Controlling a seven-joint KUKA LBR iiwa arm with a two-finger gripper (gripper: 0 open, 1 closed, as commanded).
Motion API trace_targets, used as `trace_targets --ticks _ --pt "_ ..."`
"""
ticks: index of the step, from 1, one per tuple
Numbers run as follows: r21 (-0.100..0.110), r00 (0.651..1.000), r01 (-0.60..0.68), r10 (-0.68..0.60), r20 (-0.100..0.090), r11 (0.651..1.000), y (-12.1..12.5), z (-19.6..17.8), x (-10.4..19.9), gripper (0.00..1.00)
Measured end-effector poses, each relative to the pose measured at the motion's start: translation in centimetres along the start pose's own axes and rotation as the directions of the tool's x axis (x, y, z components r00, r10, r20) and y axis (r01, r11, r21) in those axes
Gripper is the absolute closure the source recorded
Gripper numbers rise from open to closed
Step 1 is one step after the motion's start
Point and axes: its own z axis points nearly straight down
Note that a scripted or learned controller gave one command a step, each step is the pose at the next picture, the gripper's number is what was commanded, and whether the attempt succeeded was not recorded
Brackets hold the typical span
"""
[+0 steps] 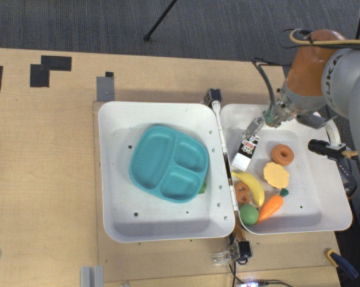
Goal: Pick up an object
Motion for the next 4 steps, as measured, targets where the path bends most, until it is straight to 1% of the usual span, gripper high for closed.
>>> trace_targets --ticks 1,2,3,4 --pt "-0.001 0.999 -0.034 0.034 0.000 0.999 -0.1 0.0 0.3 0.00" --pt "-0.003 1.000 -0.021 0.021 0.003 1.000 -0.8 0.0 0.7 0.00" --pt "-0.004 0.997 -0.075 0.075 0.004 0.997 -1.0 0.0 1.1 0.00" --pt "-0.005 0.998 -0.066 0.066 0.004 0.998 -1.1 0.0 1.3 0.00"
